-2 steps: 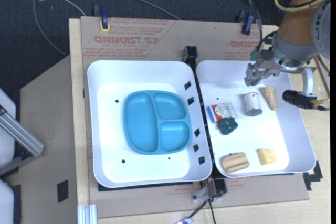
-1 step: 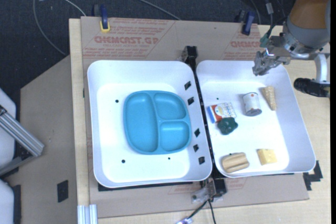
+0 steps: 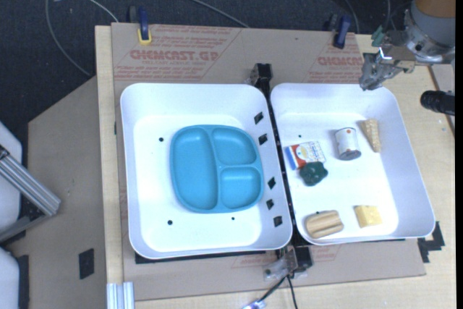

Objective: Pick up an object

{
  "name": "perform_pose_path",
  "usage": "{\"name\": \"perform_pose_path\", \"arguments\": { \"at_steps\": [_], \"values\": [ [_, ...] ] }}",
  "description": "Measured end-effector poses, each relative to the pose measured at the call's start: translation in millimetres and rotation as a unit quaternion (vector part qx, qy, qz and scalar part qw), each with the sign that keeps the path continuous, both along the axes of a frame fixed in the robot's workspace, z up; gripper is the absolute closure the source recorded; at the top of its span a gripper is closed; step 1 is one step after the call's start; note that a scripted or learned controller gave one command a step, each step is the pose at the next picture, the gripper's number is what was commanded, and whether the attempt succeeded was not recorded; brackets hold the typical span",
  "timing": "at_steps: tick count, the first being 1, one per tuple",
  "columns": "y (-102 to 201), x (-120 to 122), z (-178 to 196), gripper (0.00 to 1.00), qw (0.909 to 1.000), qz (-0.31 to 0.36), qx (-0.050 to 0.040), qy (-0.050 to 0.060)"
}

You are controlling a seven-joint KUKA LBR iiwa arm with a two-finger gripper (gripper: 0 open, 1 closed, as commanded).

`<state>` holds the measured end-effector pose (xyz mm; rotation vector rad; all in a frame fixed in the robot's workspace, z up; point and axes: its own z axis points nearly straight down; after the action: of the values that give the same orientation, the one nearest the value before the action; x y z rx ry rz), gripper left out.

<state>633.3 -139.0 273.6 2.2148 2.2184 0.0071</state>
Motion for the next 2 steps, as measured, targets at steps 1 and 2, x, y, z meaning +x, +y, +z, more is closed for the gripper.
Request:
{"name": "perform_pose_path", "arguments": {
  "at_steps": [1, 2],
  "values": [
    [54, 5, 1, 1.0, 1.0, 0.002, 0.0016, 0.003],
    [98, 5, -6, 1.0, 1.0, 0.002, 0.002, 0.005]
  ]
}}
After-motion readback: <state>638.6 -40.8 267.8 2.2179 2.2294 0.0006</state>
